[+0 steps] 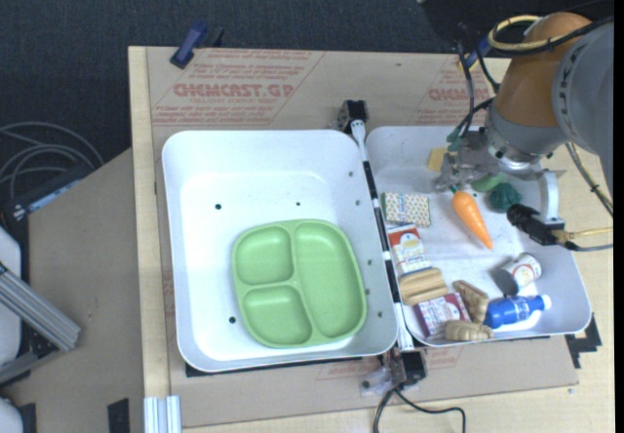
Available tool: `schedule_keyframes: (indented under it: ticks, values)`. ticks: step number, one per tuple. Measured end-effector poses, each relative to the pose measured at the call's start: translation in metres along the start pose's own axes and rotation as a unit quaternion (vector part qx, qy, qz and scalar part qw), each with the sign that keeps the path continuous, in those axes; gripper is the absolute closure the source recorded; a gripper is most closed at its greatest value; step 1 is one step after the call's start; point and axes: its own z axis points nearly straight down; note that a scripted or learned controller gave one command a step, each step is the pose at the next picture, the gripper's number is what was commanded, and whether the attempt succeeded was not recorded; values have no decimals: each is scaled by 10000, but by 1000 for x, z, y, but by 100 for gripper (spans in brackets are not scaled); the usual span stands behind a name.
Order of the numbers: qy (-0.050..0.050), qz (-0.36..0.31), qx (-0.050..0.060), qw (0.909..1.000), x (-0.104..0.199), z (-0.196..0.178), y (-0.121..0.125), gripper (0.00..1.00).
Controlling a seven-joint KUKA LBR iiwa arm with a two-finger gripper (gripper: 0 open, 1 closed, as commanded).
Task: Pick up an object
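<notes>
The blue bottle (515, 309) is lying at five o'clock. The gripper (466, 171) is hovering by the light, slippery carrot (472, 216); I cannot tell its state.

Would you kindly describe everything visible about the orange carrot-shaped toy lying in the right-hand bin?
The orange carrot-shaped toy looks like smooth plastic, a tapered cone with its thick end up toward the gripper and its point slanting down to the view's right. A dark green leafy tuft shows near its thick end. It lies flat on the floor of the right white bin, apart from the packets to its left. The arm's wrist hangs just above its thick end; whether they touch is unclear.
</notes>
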Motion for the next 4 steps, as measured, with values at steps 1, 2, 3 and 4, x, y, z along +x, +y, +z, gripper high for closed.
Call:
schedule_keyframes:
  ticks: [1, 2, 3, 4]
  values:
    - [-1, 1, -10, 10000, 0, -10, 0, 100]
    - [12, -6, 34, 10000, 25, 1, -31, 100]
    - [10, -5, 30, 10000, 25, 0, -31, 0]
    - [8, -4, 21, 10000, 25, -10, -30, 100]
